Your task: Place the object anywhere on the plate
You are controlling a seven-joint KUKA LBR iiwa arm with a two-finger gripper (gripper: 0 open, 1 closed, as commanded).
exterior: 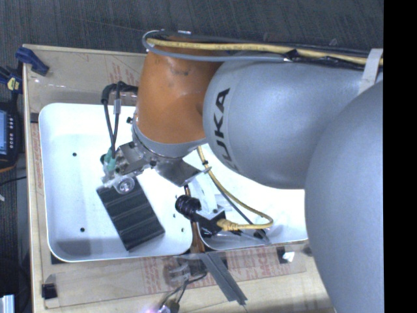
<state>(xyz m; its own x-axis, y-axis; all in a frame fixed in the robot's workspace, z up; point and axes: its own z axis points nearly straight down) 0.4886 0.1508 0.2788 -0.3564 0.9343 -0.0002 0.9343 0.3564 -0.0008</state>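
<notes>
Here the arm (273, 129), grey with an orange band (172, 93), reaches in from 3 o'clock and covers most of the right bin (287, 237) and the upper centre of the view. Its jaws (120, 175) sit over the left bin (62, 175), near that bin's centre; whether they are apart or together cannot be told, since the wrist hardware hides them. A dark ribbed rectangular object (130, 215) lies flat on the left bin's floor, at 5 o'clock from the jaws and just below them, tilted so its long axis runs from 11 to 5 o'clock. Black cables (112, 119) loop at 12 o'clock above the jaws. Both bins rest on the surface (71, 70).
</notes>
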